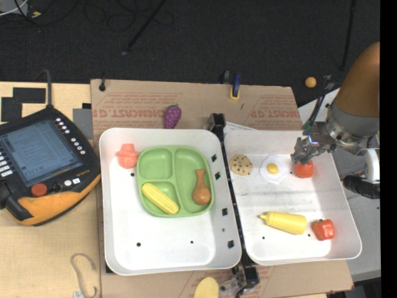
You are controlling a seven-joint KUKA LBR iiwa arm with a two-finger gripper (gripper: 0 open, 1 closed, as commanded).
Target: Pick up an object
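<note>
My gripper hangs over the far right part of the right bin, right above a small red tomato-like piece and close to or touching its top. A fried egg and a cookie lie to its left. A yellow mustard bottle and a red pepper-like piece lie near that bin's front.
The left bin holds a green divided plate with a corn cob and a drumstick, plus a pink piece. Purple grapes lie behind the bins, a yellow fruit in front, a teach pendant at left.
</note>
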